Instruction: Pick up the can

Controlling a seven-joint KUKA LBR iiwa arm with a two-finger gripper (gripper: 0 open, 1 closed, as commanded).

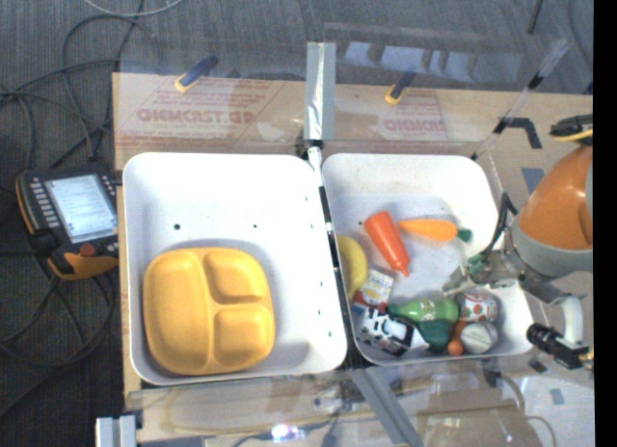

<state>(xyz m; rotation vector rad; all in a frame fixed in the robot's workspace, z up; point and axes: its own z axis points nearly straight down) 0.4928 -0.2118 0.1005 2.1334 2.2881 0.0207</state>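
The gripper [479, 276] hangs low at the right bin's [424, 170] near right corner, just above the can [479, 308]; whether its claw is wide or narrow cannot be told. The can, a small shiny cylinder, lies on its side among crowded toys, so a good grasp would probably close across its round body, clear of the glossy green bottle [424, 312] touching it. Further out lie a smooth orange bottle [388, 241], a plastic carrot [430, 230] and the left bin's yellow divided tray [209, 310].

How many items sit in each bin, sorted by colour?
Left bin:
Yellow: 1, divided tray
Right bin:
Orange: 2, bottle, carrot
Yellow: 1, banana
Green: 1, bottle
Black and white: 1, toy
Red and silver: 1, can
Others by the can are too small to tell.
Total: 7
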